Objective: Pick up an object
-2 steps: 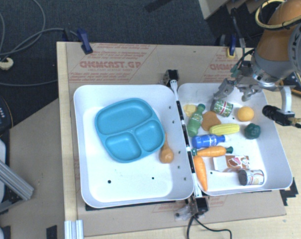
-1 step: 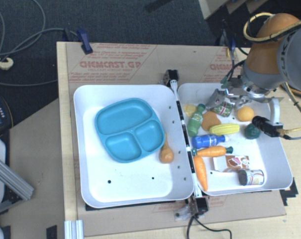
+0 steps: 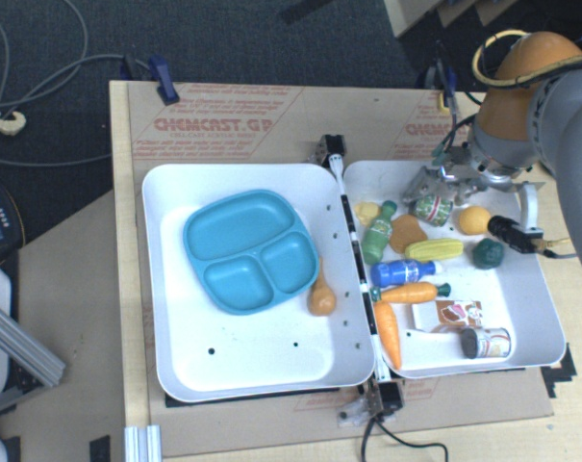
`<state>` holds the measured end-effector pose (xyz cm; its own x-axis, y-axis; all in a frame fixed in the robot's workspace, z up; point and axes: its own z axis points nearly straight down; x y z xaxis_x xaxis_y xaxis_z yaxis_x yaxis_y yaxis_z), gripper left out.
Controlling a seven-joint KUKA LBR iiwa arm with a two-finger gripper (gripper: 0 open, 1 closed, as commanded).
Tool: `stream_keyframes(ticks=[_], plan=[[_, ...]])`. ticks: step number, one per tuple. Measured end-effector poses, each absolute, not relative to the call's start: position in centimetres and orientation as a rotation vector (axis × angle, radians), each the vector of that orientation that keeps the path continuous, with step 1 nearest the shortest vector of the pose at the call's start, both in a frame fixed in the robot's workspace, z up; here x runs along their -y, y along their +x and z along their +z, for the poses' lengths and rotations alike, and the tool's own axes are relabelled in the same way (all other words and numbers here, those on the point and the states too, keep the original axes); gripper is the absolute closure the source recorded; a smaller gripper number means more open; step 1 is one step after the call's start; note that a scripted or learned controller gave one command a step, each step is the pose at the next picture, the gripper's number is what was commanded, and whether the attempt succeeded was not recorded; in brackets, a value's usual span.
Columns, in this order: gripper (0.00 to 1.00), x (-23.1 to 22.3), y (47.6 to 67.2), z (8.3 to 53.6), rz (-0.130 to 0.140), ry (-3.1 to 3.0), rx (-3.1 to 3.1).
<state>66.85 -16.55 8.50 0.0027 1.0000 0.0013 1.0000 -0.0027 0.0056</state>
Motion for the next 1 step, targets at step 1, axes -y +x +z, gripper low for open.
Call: stream_keyframes(ticks=[1], plan=[[1.00, 16.41, 66.86, 9.75, 0.005, 2.215, -2.218]])
